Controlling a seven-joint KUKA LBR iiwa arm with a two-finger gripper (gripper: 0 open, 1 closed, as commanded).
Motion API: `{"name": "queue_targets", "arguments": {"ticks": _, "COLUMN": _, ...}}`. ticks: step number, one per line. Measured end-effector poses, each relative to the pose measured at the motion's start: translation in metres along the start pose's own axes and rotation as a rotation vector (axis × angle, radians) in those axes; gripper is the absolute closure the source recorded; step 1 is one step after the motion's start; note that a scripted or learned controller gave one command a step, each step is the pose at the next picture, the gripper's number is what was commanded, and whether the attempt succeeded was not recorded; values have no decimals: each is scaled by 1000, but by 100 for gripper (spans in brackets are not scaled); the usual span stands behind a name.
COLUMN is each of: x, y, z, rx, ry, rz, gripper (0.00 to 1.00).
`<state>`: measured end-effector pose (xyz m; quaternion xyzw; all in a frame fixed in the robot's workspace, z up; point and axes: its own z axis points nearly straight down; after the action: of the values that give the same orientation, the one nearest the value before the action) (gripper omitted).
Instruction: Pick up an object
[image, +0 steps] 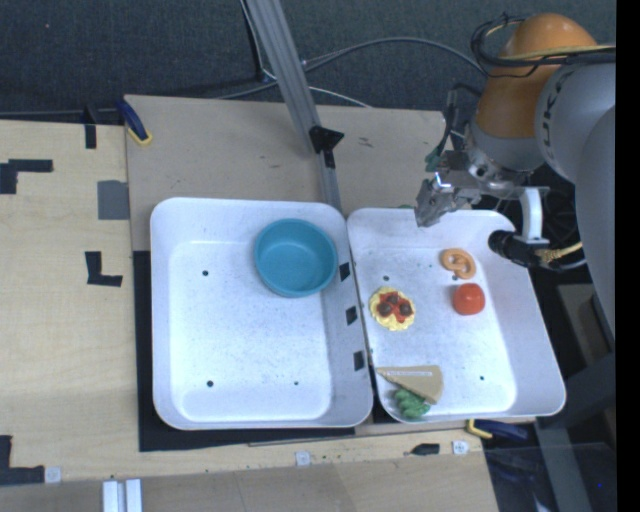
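At the lower edge of the right bin (520, 400), a sandwich wedge (418, 380) is propped over something green (408, 403). Up-frame are scattered a small pizza (393, 308), a tomato (468, 298) and a pretzel (458, 263) (all graspable candidates). The gripper (432, 208) hangs at the bin's upper rim, grasping nothing; its closure cannot be told. A blue bowl (294, 257) is set in the left bin (190, 330). No writing is legible.

A light brown desk (60, 330) is seen across the frame. Two white bins are set on it side by side: the left bin (190, 395) in the middle of the frame, the right bin (520, 375) toward the right. A black mat (145, 435) is laid under them. Black tape marks (100, 270) are stuck at the left.
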<state>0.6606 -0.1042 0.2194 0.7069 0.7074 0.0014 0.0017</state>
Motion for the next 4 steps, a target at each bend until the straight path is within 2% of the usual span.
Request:
{"name": "queue_targets", "arguments": {"ticks": 1, "x": 0, "y": 0, "z": -22, "rx": 3, "ry": 1, "rz": 0, "gripper": 100}}
{"name": "queue_targets", "arguments": {"ticks": 4, "x": 152, "y": -66, "z": 7, "rx": 6, "ry": 1, "rz": -3, "gripper": 100}}
